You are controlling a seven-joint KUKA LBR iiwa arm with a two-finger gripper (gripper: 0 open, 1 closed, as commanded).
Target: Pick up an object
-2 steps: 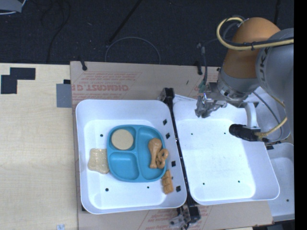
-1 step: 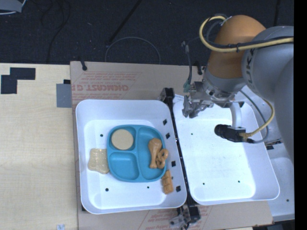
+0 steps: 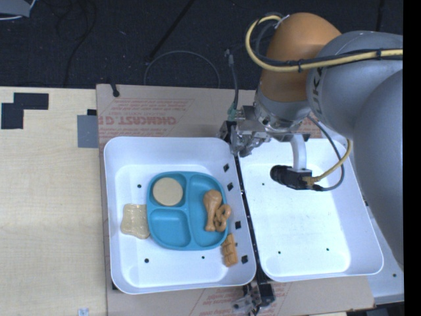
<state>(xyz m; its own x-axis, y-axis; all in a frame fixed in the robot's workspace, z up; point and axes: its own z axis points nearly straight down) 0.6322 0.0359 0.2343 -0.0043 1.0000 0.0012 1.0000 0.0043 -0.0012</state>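
Note:
A blue divided tray (image 3: 172,232) lies in the left bin (image 3: 125,160). A round tan patty (image 3: 167,191) sits in its upper left compartment. A tan drumstick-shaped piece (image 3: 212,206) with a pretzel-like piece (image 3: 223,214) lies in its right compartment. A pale bread slice (image 3: 135,220) rests on the bin floor left of the tray. A small brown piece (image 3: 229,249) lies at the tray's lower right corner. My gripper (image 3: 239,141) hangs over the far end of the wall between the two bins, apart from all of these.
The right bin (image 3: 309,242) lies under my grey arm (image 3: 355,104). A black connector on a cable (image 3: 291,176) hangs over its far part. Cardboard (image 3: 164,114) lies beyond the bins.

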